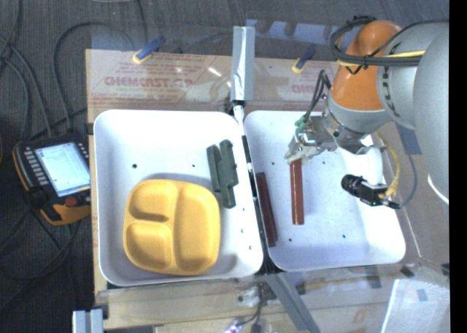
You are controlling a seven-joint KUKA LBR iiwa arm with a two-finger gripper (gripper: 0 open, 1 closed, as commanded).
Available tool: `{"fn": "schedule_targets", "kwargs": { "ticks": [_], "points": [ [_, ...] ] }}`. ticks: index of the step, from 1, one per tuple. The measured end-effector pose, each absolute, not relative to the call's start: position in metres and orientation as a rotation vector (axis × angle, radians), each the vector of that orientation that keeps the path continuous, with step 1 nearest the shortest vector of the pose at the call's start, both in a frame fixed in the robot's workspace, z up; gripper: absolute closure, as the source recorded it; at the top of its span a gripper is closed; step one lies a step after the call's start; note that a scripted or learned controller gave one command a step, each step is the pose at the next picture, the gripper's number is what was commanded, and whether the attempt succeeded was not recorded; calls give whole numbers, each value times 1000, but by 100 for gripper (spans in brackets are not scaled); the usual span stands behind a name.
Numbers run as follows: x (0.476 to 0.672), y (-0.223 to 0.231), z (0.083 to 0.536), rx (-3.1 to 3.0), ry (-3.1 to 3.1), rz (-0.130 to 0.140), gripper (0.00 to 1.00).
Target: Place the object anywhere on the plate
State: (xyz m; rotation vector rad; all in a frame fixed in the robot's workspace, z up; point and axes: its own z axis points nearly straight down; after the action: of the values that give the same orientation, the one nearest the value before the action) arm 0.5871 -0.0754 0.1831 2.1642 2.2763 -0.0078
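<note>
Stick point(298, 193), reddish-brown, slim: lies flat in the right bin point(379, 247), long axis running near-to-far in the camera view, its far end directly under the claw point(305, 143). Claw: hangs at the stick's far tip, touching or just above it; whether it is spread or pressed together cannot be told, and nothing is seen pinched.

Plate point(174, 226), yellow, three compartments: sits in the near part of the left bin point(146, 123), well apart from the stick, across the wall between the bins. Judgement: the carry must go leftward over that wall.

Left bin, other contents: a dark green bar point(223, 172) lying just beyond the plate's far right corner.

Right bin, other contents: a darker brown strip point(265, 209) along its left wall, roughly parallel to the stick.

Surface: bears both bins side by side.
</note>
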Motion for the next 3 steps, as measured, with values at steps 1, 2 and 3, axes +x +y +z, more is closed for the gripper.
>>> {"fn": "schedule_targets", "kwargs": {
  "ticks": [1, 2, 3],
  "points": [
    [591, 5, 189, 1725, 2627, -2, 100],
    [568, 62, 233, 1740, 2617, -3, 100],
    [519, 118, 200, 1674, 2663, -5, 100]
  ]
}}
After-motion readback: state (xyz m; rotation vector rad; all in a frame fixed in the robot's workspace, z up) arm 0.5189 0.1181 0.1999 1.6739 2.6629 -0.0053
